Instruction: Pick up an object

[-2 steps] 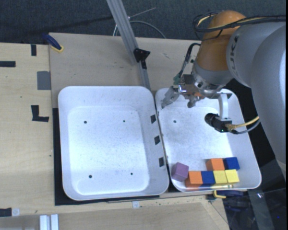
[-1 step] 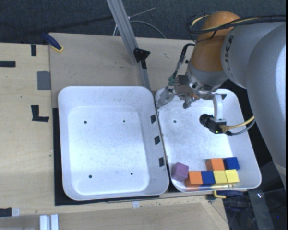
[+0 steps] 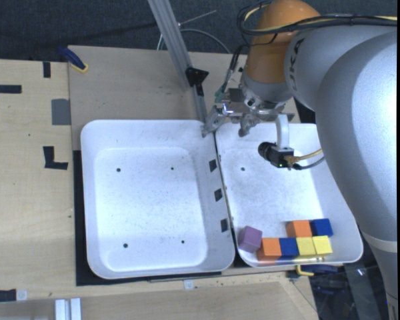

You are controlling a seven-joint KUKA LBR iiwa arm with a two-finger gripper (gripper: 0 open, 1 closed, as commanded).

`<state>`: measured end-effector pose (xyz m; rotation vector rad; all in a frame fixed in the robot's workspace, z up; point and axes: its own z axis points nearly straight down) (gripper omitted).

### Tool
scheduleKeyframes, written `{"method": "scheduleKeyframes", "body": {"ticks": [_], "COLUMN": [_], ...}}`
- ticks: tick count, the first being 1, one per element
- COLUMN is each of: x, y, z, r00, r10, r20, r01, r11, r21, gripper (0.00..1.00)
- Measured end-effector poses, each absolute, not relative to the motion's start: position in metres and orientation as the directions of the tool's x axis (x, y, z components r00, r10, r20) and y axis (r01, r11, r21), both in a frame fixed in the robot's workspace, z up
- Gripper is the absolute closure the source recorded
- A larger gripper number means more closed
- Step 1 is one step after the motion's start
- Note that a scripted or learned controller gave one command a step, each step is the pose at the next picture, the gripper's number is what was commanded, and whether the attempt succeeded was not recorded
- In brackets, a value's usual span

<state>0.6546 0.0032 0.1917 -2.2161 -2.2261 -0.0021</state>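
Gripper (image 3: 225,122) hung with fingers spread, gripping nothing; blocks (image 3: 295,240) sat well below it, so a straight descent risked grasping nothing.

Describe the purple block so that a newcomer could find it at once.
Start at the right bin and go to its near edge, where the coloured blocks cluster. The purple block sits at their left end, tilted, and is the one purple piece.
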Motion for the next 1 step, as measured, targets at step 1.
{"method": "scheduleKeyframes", "body": {"ticks": [1], "x": [0.6535], "y": [0.0016], "z": [0.2015], "r00": [-0.003], "r10": [1.000], "r20": [-0.001], "r01": [1.000], "r11": [0.003], "r21": [-0.002], "gripper": [1.00]}}
